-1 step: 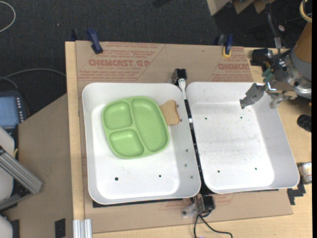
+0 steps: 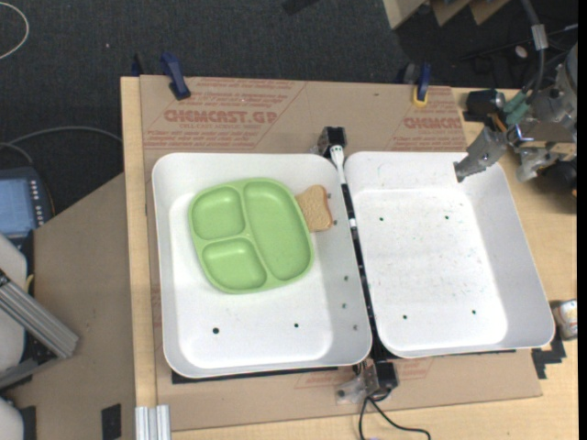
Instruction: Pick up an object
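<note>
The green plate lies in the left bin, a tan piece touching its far right edge. The claw waits above the right bin's far corner; its state I cannot tell. It should go left and descend straight over the piece

A light green divided plate with three compartments is seen lying flat in the left bin, toward its far half. A small tan, cracker-like piece is found just beside the plate's right rim, touching it, near the bin's right wall.
</note>
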